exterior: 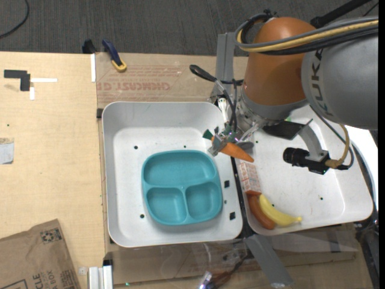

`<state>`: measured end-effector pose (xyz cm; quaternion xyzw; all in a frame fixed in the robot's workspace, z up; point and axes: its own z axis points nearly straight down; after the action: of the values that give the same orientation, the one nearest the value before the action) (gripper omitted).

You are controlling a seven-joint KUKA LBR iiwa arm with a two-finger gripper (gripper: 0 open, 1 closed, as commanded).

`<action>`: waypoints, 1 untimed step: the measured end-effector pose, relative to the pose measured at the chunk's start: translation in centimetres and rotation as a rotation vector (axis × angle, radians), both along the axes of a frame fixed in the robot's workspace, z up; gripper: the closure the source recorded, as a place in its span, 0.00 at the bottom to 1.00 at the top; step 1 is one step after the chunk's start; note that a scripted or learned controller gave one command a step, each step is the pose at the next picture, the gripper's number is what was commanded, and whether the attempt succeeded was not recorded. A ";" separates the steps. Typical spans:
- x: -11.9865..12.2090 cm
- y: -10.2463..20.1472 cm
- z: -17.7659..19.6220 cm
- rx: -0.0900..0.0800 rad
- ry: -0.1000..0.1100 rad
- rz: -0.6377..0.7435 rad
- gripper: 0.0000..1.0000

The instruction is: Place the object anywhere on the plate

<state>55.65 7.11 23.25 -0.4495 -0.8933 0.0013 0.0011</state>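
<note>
The gripper (pixel 231 141) pinches the toy carrot (pixel 236 150), suspended just beyond the teal plate's (pixel 181 187) upper-right corner.

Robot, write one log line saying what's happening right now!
gripper: holds carrot | position: over divide between bins, beside plate's upper right | plate: teal, left bin | placement: not yet done

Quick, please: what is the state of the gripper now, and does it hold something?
Gripper: closed on the toy carrot, held beside the teal plate.

"KUKA" lettering partly shows on the grey arm (pixel 343 83)
</note>
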 end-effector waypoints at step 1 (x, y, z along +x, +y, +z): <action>0.1 -0.2 0.9 -0.001 0.000 -0.006 1.00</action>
<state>55.74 6.89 24.11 -0.4522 -0.8919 0.0017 0.0007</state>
